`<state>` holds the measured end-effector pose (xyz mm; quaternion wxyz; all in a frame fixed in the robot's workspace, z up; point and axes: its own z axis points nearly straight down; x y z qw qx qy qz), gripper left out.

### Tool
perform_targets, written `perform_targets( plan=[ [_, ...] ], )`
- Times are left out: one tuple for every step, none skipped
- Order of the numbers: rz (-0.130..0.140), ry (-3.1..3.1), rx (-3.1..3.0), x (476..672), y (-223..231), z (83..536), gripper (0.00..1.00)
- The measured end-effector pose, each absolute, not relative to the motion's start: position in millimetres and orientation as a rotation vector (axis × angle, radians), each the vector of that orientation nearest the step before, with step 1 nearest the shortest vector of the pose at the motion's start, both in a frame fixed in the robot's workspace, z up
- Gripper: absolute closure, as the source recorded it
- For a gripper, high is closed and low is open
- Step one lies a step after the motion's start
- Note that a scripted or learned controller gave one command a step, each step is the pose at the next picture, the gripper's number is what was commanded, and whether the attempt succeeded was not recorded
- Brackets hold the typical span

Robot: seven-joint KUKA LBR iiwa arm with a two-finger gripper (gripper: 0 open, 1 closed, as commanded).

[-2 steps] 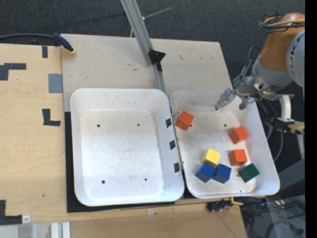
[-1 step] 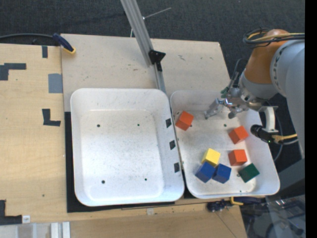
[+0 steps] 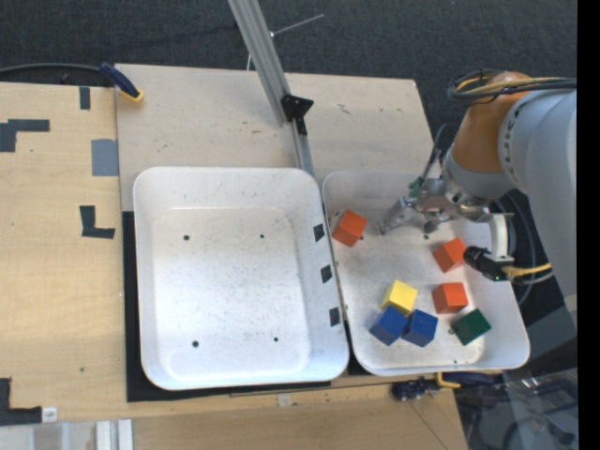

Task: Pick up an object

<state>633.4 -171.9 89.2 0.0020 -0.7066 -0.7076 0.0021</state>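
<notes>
Nothing is held yet: the gripper point(image 3: 405, 216) is hung over the right bin point(image 3: 506, 345), fingers seemingly apart, near an orange block point(image 3: 350, 227); grasping remains.

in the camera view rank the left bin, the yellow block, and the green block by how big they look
1. left bin, by far the largest.
2 and 3. yellow block and green block: they look about alike, so I won't rank them against each other.
</notes>
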Motion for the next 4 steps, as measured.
perform_targets(
  plan=[
    [0.003,-2.224,-2.218,634.6,-171,102,1.00],
    [-0.003,-2.226,-2.224,637.5,-179,162,1.00],
    [-0.004,-2.226,-2.224,632.2,-181,224,1.00],
    [-0.004,-2.227,-2.223,633.5,-181,272,1.00]
  ],
)
